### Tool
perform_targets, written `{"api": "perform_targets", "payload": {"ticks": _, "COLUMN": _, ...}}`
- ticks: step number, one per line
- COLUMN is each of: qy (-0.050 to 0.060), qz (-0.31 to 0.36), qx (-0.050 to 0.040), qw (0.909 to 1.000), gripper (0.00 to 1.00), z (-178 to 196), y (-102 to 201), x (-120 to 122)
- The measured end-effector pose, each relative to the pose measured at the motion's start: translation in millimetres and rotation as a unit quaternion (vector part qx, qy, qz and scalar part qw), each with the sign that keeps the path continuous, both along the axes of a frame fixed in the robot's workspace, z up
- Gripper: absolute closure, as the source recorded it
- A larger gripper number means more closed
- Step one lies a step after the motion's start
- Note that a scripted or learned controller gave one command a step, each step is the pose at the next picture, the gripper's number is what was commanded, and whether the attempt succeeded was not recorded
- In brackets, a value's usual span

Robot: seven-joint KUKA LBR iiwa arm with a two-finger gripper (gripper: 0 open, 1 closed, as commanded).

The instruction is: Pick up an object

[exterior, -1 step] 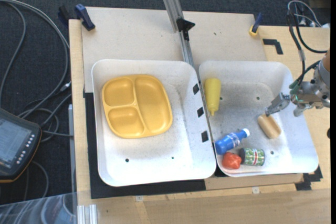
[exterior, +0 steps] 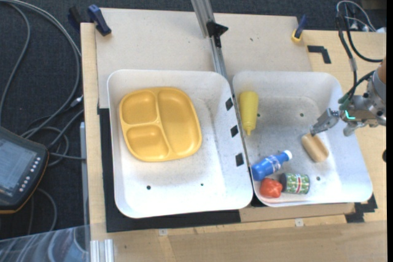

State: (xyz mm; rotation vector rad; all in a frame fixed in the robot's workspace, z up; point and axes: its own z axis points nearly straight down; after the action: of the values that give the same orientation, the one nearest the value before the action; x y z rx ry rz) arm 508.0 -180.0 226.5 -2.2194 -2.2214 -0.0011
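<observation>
Gripper (exterior: 336,122) hovers just above the bread roll (exterior: 314,147).

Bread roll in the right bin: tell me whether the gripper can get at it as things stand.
Probably yes. The bread roll lies apart from the other items, and the gripper is just above and right of it with only bare bin floor between.
</observation>
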Motion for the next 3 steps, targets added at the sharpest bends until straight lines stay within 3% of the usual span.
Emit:
{"api": "perform_targets", "payload": {"ticks": 2, "qy": 0.003, "qz": 0.0, "qx": 0.0011, "qw": 1.0, "gripper": 0.0, "z": -94.5, "y": 15.3, "x": -7.8}}
{"api": "perform_targets", "payload": {"ticks": 3, "qy": -0.004, "qz": -0.002, "qx": 0.0, "qw": 1.0, "gripper": 0.0, "z": -130.7, "y": 15.0, "x": -4.6}}
